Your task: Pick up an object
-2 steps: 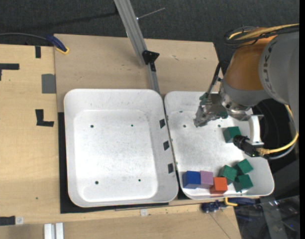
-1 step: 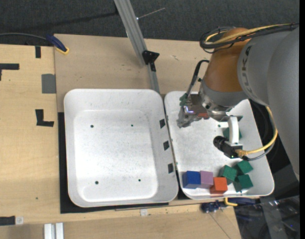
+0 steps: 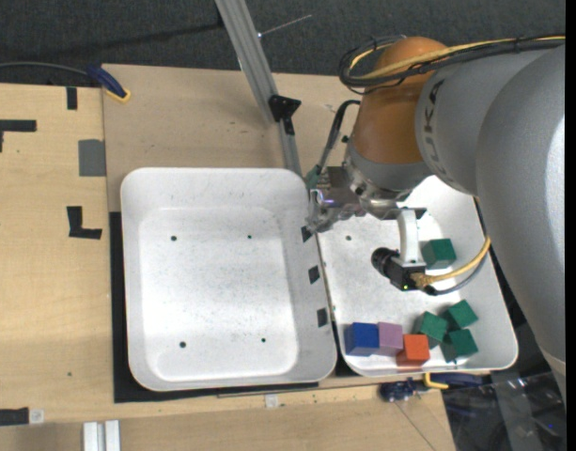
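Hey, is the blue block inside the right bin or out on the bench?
Inside. The blue block lies in the right bin, by its near wall, beside a purple block.

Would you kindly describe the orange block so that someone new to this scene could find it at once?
Start at the right bin, the one the grey arm hangs over, and look along its near edge. A short row of blocks lies there: blue block, pale purple block, then the orange block. It is the only orange one, with green blocks just beyond it.

A bulky, smooth grey arm (image 3: 513,130) carries a rounded orange band (image 3: 391,111) above its wrist, with thin yellow and black cables (image 3: 428,50) looping over it and a small black-and-white fitting (image 3: 400,256) below.
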Robot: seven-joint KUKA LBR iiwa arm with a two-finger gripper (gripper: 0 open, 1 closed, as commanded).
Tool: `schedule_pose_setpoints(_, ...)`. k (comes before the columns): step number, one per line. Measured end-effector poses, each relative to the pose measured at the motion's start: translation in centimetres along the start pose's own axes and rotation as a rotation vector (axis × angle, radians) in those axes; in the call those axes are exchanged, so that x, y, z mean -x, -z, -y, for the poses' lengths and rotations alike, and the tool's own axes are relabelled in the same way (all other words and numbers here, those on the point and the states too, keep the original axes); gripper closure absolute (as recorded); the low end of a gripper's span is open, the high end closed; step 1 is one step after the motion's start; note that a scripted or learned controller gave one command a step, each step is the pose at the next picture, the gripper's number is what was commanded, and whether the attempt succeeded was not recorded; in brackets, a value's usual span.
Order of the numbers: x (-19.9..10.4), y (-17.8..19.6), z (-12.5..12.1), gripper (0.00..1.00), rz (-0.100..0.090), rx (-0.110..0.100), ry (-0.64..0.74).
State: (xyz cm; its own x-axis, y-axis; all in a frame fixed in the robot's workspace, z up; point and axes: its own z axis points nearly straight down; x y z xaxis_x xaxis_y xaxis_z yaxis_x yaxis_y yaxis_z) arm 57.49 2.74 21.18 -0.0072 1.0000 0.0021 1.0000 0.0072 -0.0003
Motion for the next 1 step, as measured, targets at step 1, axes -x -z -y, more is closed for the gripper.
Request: schedule_pose_setpoints(1,-4.74,1.19,-0.26,1.00,0.000,0.000,-0.001)
